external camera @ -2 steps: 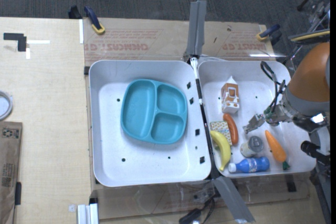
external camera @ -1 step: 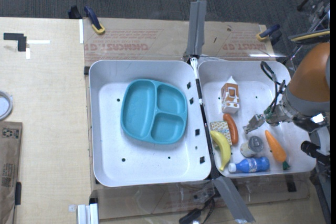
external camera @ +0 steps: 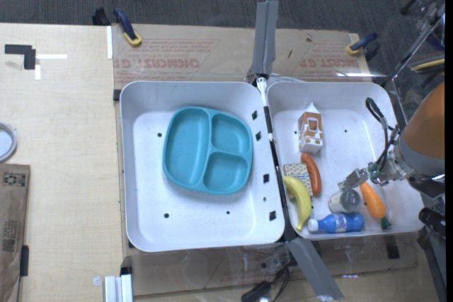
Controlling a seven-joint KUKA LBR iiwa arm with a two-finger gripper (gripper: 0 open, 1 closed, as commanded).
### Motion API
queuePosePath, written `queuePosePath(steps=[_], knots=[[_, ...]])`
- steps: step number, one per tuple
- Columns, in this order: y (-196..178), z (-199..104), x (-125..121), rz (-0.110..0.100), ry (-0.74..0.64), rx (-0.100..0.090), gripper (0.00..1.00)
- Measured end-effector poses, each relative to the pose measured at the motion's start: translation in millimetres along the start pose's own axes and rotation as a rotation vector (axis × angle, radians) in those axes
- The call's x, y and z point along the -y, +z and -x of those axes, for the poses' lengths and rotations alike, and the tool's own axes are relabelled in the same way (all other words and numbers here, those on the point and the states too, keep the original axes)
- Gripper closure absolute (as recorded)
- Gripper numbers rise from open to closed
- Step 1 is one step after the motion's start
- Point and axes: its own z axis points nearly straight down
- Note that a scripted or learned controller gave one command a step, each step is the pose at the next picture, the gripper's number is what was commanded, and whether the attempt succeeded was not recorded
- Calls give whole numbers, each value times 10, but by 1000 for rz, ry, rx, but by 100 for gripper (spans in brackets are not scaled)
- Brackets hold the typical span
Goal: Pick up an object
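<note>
Near edge of the right bin: a bottle lies on its side, blue cap toward the left. A banana curves just beside it, along the divider. Behind the bottle sits a small grey can, details hard to make out, touching or nearly touching a carrot, whose green end points at the bin's near right corner.

The pincer sits low over the bin, right above the can and the carrot's top end. It is small and cluttered there; cannot tell if the fingers are apart or together, and nothing is visibly between them. The arm is cut off by the right frame edge, orange band partly visible.

Mid bin: a sausage lies beside a small patterned block, too small to identify. Further back a carton stands or lies, orientation unclear. A dark spoon-like utensil lies near the right wall, partly overlapped by cables.

Left bin: a blue three-compartment plate, near centre.

Far side: clamps on cardboard on the worktop. A tape roll is cut off at the left edge.
</note>
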Motion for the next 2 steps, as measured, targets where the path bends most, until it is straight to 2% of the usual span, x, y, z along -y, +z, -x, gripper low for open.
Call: queuePosePath(steps=[1,2], knots=[[-40,-7,19,-13,-1,-9,100],[-1396,-686,-194,-25,-4,-14,100]])
